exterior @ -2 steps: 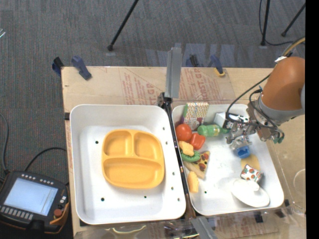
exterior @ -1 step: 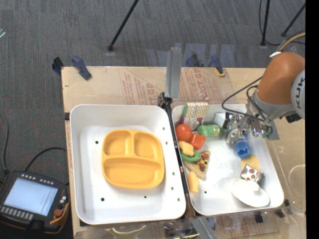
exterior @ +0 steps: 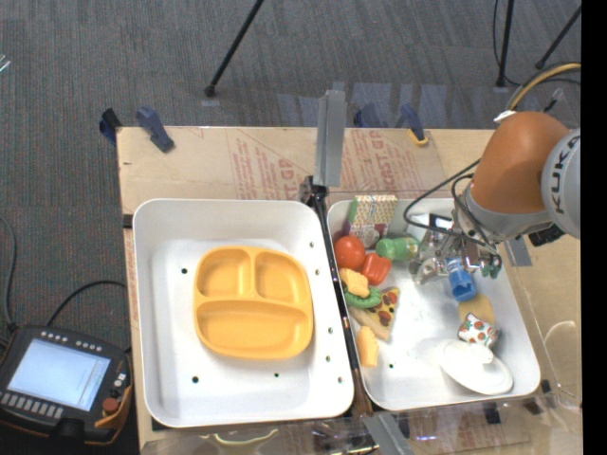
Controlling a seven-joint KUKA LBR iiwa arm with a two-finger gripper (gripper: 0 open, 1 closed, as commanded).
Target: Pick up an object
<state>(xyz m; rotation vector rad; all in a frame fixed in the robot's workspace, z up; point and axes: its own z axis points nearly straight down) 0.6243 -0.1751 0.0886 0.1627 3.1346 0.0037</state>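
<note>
Just one yellow tray [exterior: 253, 302], two bins [exterior: 152, 245].

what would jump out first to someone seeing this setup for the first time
The yellow divided tray draws the eye first, lying alone in the left bin. Next comes the crowded right bin, with toy food bunched along its left side: a red tomato, a green piece and a pizza slice. The gripper hangs over that bin by a blue object, under the arm's big orange band.
</note>
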